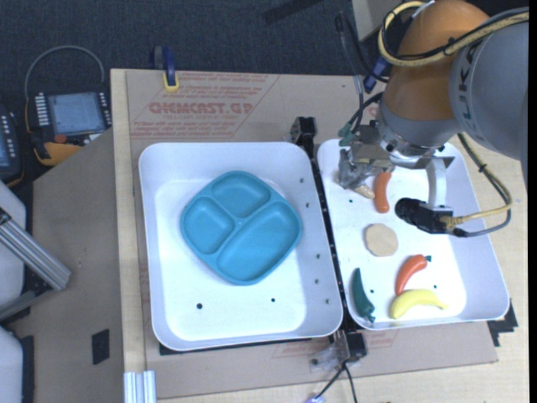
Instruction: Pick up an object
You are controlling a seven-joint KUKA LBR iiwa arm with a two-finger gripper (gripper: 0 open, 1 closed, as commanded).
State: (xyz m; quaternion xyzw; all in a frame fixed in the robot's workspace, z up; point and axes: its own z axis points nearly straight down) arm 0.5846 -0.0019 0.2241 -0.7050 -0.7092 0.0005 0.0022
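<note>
The fingers (359, 177) hang low in the right bin (478, 288); their state I cannot tell. An orange sausage (382, 191) lies just beside them, touching a pale scrap. Centre over the sausage, then close across its narrow width.

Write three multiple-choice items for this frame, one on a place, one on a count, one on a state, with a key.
1. Where does the blue divided plate lie?
A. left bin
B. right bin
C. on the bench outside the bins

2. How many compartments does that plate have?
A. two
B. three
C. five

3. How does the plate sit?
A. flat, open side up
B. flipped over
C. propped on the bin wall

Key: 1 A, it lies in the left bin, apart from the toy banana and the other food items in the right bin. 2 B, ridges split it into three. 3 A, its hollows face the camera.
</note>
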